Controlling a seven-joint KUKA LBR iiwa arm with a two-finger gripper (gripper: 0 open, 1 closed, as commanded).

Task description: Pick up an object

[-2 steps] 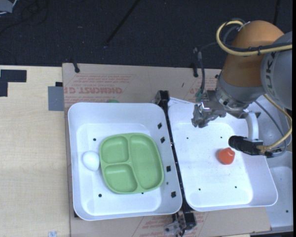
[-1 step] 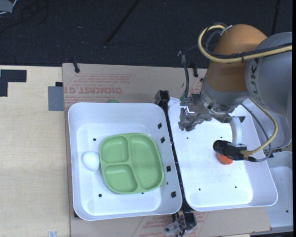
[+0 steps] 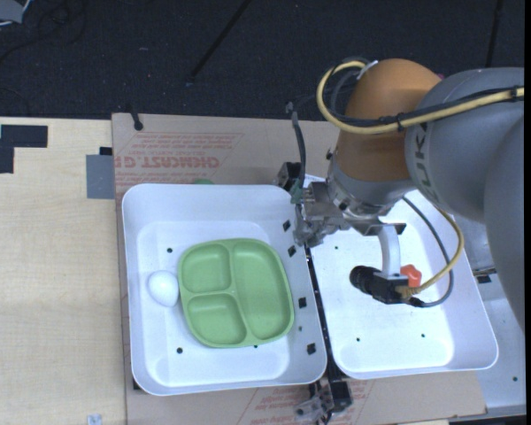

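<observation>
A green divided plate (image 3: 234, 290) lies flat in the left bin (image 3: 142, 211). A small white egg-shaped thing (image 3: 163, 288) rests against the plate's left edge. My gripper (image 3: 312, 224) hangs low at the top left corner of the right bin (image 3: 460, 343), next to the wall between the two bins, and the wrist above hides it. A small orange-red thing (image 3: 411, 275) sits in the middle of the right bin, right of the gripper and apart from it. Nothing shows in the gripper's grasp.
The grey arm with its orange band (image 3: 389, 96) reaches in from the right and covers the right bin's back half. The bins' shared wall (image 3: 314, 308) runs just below the gripper. Brown cardboard (image 3: 186, 153) lies under both bins.
</observation>
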